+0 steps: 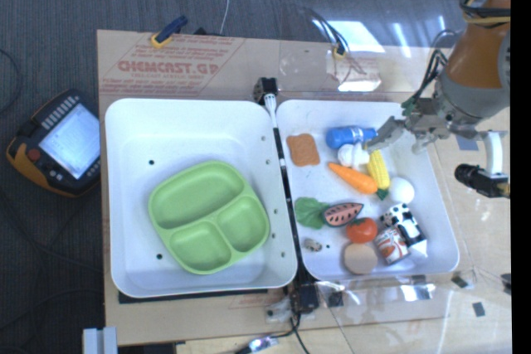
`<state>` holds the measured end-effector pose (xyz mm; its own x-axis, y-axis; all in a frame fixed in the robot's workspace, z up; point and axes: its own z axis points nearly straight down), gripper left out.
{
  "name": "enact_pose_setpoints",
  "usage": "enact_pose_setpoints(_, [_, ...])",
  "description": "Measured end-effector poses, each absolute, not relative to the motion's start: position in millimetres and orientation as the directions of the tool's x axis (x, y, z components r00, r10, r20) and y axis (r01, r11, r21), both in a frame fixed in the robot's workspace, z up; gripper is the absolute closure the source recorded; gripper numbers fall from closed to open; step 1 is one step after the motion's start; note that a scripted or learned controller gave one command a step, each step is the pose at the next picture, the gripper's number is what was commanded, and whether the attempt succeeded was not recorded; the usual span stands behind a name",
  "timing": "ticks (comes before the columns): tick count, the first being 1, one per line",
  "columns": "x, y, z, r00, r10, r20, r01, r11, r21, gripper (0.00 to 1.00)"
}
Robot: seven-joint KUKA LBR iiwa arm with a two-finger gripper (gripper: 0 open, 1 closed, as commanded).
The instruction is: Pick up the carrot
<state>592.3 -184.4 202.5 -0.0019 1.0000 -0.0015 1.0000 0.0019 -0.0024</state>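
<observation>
The orange carrot point(353, 177) lies in the right bin point(440, 215), pointing up-left, beside the yellow corn point(379, 168) and below a blue bottle point(348, 134). My gripper point(404, 135) hovers over the bin's upper right corner, up and to the right of the carrot and apart from it. Its fingers are spread open with nothing between them; the left fingertip point(387, 133) reaches toward the bottle and corn.
Crowded around the carrot are a brown toast slice point(304, 149), green leaf point(309, 211), watermelon slice point(343, 214), tomato point(361, 230), white egg point(401, 191), can point(390, 244) and cow toy point(406, 222). The left bin point(133, 137) holds a green divided plate point(209, 215).
</observation>
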Motion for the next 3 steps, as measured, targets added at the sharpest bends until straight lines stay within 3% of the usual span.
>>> enact_pose_setpoints(1, [559.6, -159.5, 95.5, 0.006, 1.0, -0.004, 1.0, -0.006, 0.004, 0.0])
enact_pose_setpoints(2, [558.3, -159.8, 103.0, 0.007, 1.0, -0.005, 1.0, -0.007, 0.0, 1.0])
enact_pose_setpoints(3, [560.4, -105.2, 190.5, 0.087, 0.996, -0.001, 0.996, -0.087, 0.006, 1.0])
